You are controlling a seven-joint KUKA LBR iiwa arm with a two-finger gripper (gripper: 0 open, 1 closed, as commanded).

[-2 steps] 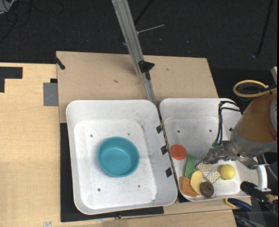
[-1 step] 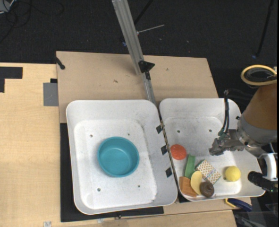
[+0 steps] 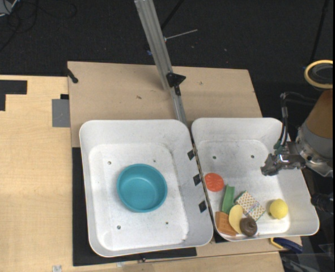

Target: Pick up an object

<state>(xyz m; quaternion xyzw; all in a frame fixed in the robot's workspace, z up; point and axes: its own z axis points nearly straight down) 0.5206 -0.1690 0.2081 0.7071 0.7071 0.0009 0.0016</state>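
Observation:
The right bin [image 3: 235,132] holds several small objects near its front: a red disc [image 3: 214,182], a green stick [image 3: 228,198], a checkered packet [image 3: 250,204], a yellow ball [image 3: 278,209], a yellow slice [image 3: 236,215], an orange-brown piece [image 3: 225,224] and a dark brown round piece [image 3: 248,226]. My gripper [image 3: 271,168] hangs at the right side of this bin, above its floor, up and right of the pile and apart from every object. I see nothing between its fingers.
A teal bowl [image 3: 142,187] sits in the left bin [image 3: 99,135]. A metal rail [image 3: 158,44] slants down from the top to the gap between the bins. The arm's orange band [image 3: 321,115] is at the right edge.

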